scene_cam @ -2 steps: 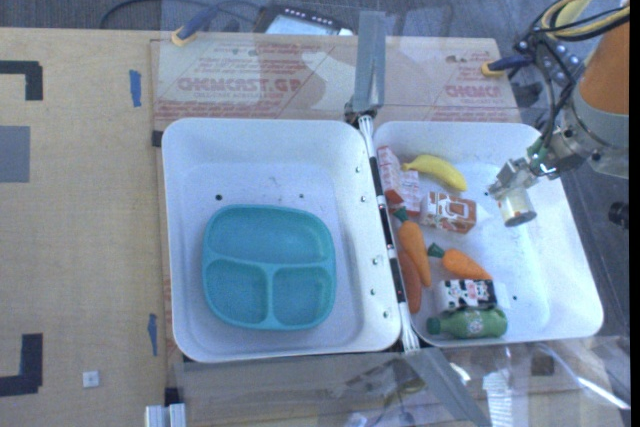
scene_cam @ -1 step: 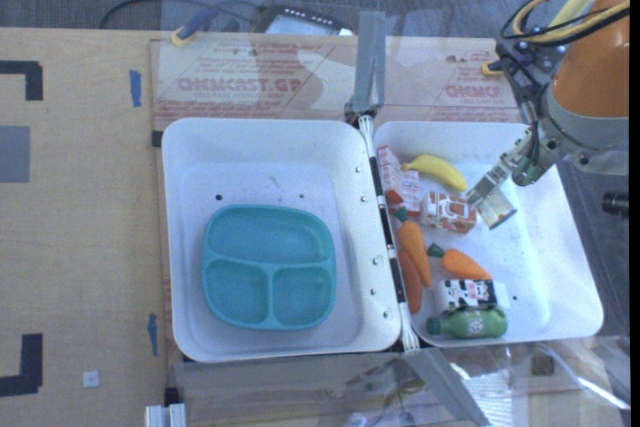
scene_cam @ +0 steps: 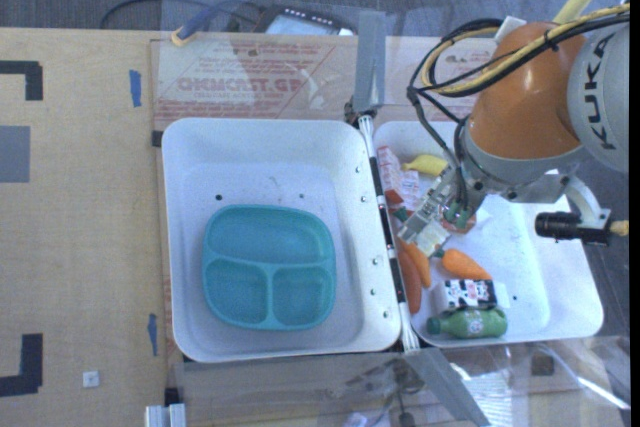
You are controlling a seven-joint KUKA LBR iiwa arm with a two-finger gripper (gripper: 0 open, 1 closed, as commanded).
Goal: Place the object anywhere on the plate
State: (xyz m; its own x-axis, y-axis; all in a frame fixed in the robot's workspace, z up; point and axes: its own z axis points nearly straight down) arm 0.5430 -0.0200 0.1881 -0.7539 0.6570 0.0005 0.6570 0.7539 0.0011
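We read "KUKA" in part on the grey arm (scene_cam: 600,85) at the table's right edge, and faint reddish lettering, too blurred to make out, on a sheet (scene_cam: 255,80) at the table's far edge. We count two white bins: the left bin (scene_cam: 190,165) holds one teal plate (scene_cam: 268,267) with three compartments, near its front edge. The right bin (scene_cam: 560,305) holds two orange carrots (scene_cam: 464,263), one yellow piece (scene_cam: 424,164), one green bottle (scene_cam: 468,323) and one black-and-white packet (scene_cam: 468,292). The gripper (scene_cam: 432,215) sits low by that bin's left wall, over the clutter; we cannot tell how it is set.
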